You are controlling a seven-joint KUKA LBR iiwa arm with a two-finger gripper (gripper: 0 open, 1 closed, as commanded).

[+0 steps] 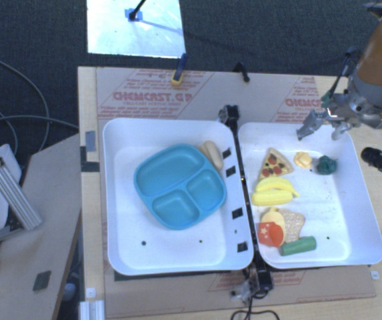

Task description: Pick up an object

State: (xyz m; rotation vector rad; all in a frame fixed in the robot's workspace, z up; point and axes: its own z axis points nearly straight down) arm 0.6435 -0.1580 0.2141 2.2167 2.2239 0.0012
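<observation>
While the arm (pixel 381 59) reaches in from the right, its jaws (pixel 324 124) hang spread wide over the far edge of the right bin (pixel 364 212), with nothing between the two fingers (pixel 307 127). Just below them in that bin lie a small pale yellow piece (pixel 303 159) and, beside it to the right, a dark green lump (pixel 326 165). A pizza slice (pixel 275 163) sits to the left of the yellow piece, near the bin's inner wall. Nearer the front come a banana (pixel 274 191), then a tomato slice (pixel 271 233) touching a slice of bread (pixel 291 224), and a green cucumber (pixel 298 246) just in front of them. The left bin (pixel 121 245) holds a blue divided plate (pixel 179 185); a tan, bread-like piece (pixel 212 154) rests against the plate's far right edge. Both bins stand side by side on a cardboard sheet (pixel 151 92) laid on the tabletop (pixel 54 179).
</observation>
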